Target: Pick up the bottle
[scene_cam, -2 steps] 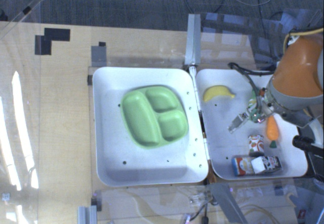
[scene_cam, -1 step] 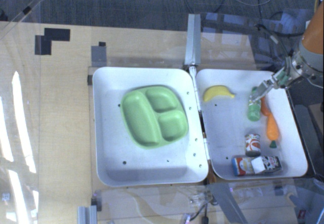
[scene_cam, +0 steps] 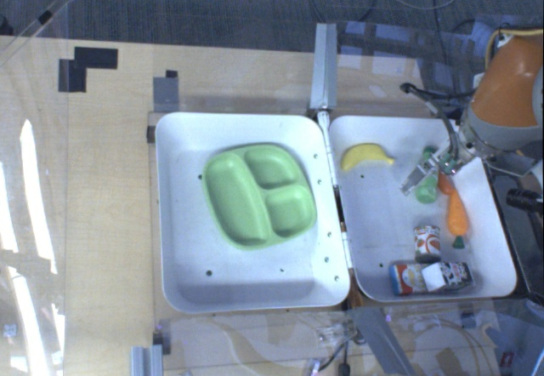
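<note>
- Camera view: a grey robot arm (scene_cam: 510, 102) with an orange band reaches in from the right over the right bin (scene_cam: 374, 281), one of two shallow white bins set side by side on the wooden surface (scene_cam: 93, 221), an arrangement that keeps loose goods corralled within the arm's reach.
- The hand (scene_cam: 435, 168) hangs low over the far right part of the right bin, its metal fingers (scene_cam: 416, 180) angled down and toward the left bin; whether they stand wide or narrow cannot be told from this slant, and nothing is seen between them.
- Just beside the hand lies a small green item (scene_cam: 427, 190), too blurred to name, and next to that an orange carrot (scene_cam: 457, 213) pointing toward the near rim.
- A yellow banana (scene_cam: 365, 156) rests in the far left corner of the right bin, well apart from the hand.
- The bottle (scene_cam: 429, 276) lies on its side along the near rim of the right bin, blue cap end toward the left bin, with a small can (scene_cam: 427, 240) just beyond it; lying flat, it seems likely to roll if nudged.
- Relative to the hand, the bottle sits nearer the camera, past the carrot and the can, apart from the fingers and untouched; the pick appears not yet begun.
- The left bin (scene_cam: 183, 281) holds a green divided plate (scene_cam: 259, 194), clear of the work.
</note>
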You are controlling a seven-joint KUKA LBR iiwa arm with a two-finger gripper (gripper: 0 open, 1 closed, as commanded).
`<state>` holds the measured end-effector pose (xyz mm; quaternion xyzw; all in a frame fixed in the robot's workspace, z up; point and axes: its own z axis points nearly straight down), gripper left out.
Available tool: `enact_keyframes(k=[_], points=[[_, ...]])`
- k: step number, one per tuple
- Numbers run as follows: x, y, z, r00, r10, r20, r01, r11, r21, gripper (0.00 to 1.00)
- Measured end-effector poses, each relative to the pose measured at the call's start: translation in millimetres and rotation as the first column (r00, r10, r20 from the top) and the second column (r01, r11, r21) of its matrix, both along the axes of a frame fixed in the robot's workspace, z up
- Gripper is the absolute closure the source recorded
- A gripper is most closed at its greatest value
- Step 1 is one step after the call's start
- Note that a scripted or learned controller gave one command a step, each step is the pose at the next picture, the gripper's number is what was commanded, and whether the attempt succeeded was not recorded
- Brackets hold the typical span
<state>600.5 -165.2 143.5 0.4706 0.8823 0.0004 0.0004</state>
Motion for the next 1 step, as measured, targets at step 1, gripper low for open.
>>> enact_keyframes(k=[1], points=[[22.0, -1.5, -55.7, 0.999, -0.042, 0.012, 0.042, 0.999, -0.002, 0.00]])
